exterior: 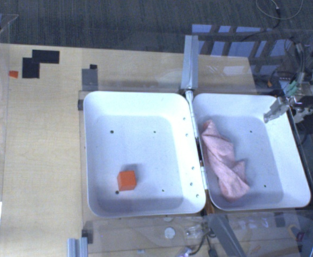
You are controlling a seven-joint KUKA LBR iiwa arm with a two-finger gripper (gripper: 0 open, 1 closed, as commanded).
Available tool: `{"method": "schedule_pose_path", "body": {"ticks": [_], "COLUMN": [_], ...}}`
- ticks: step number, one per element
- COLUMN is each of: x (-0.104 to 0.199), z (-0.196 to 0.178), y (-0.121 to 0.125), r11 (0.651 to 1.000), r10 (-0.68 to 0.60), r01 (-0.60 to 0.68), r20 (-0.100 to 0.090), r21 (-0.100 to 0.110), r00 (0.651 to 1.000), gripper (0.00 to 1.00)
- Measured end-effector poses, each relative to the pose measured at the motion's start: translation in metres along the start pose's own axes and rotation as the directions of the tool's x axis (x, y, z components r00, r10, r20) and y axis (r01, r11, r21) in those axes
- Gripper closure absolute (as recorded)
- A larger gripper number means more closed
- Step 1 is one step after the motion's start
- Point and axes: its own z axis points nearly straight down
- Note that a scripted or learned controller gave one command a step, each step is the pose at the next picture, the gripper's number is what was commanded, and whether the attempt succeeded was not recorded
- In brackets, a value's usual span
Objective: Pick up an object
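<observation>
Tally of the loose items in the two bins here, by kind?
Orange block, in the left bin: 1
Crumpled pink cloth, in the right bin: 1
Total: 2

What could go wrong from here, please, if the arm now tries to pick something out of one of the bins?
1. The pink cloth lies crumpled against the right bin's left wall, so a pinch may catch only a fold and slip.
2. The orange block sits in the left bin, far from the claw at the right bin's upper right corner; the reach crosses the divider and may snag it.
</observation>
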Motion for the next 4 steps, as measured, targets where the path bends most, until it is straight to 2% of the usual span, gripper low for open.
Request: {"method": "schedule_pose_path", "body": {"ticks": [1,2,3,4], "x": [0.043,0.075,0.077,0.108], "z": [0.143,0.189,0.176,0.095], "y": [-0.021,-0.043,-0.039,0.065], "r11": [0.998,0.999,0.998,0.988], "r10": [0.067,-0.047,-0.051,-0.153], "r01": [-0.067,0.047,0.051,0.153], "r20": [-0.001,0.004,0.001,0.000], "r21": [0.001,-0.018,-0.028,-0.005], "r00": [0.998,0.999,0.999,0.988], "gripper": [0.00,0.00,1.00,1.00]}}
